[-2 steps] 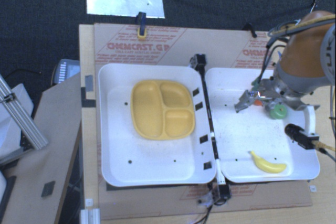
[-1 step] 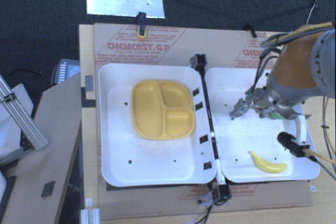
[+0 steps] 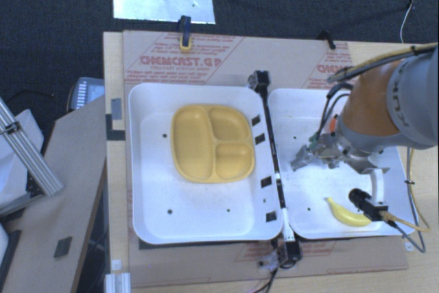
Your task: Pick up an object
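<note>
Camera view: arm reaches in from right, gripper low over right bin, nothing visible between fingers; whether open or closed, cannot tell. Banana lies near bin's front edge, apart from gripper. Yellow divided plate sits in left bin. Advice: shift toward banana, centre over its middle, descend straight, close across narrow width.

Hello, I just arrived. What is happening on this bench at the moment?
A grey robot arm with an orange band reaches from the right over the right bin. Its gripper hangs above the middle of this bin, and nothing is seen between the fingers. A yellow banana lies near the front of the same bin, apart from the gripper. The left bin holds a yellow divided plate, which nothing touches.
</note>
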`<state>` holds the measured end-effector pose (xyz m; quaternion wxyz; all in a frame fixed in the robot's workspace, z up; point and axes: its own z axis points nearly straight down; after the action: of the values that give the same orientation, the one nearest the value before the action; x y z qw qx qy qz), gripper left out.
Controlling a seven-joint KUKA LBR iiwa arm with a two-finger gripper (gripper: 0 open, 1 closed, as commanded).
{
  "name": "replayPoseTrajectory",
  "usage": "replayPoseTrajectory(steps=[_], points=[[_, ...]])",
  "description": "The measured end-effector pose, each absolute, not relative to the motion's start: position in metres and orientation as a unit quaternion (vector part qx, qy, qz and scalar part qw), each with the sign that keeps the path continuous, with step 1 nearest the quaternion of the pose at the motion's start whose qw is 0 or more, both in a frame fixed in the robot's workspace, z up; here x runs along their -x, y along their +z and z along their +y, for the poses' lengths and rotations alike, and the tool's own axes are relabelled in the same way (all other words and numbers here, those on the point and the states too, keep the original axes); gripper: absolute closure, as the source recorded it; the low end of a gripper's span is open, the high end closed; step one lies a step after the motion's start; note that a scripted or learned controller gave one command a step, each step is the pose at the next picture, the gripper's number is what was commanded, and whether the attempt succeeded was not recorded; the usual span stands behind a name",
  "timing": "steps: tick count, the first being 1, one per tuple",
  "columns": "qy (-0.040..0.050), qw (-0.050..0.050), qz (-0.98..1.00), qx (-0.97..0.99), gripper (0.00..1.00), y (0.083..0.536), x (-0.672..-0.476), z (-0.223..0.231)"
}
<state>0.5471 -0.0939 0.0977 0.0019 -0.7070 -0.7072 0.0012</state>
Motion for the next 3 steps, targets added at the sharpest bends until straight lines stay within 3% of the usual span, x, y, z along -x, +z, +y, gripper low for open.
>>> replayPoseTrajectory(steps=[1, 3], points=[[-0.0006, -0.001, -0.707, 0.707, 1.00, 0.112, -0.549, -0.095], [-0.0027, -0.004, -0.709, 0.706, 1.00, 0.235, -0.547, -0.097]])
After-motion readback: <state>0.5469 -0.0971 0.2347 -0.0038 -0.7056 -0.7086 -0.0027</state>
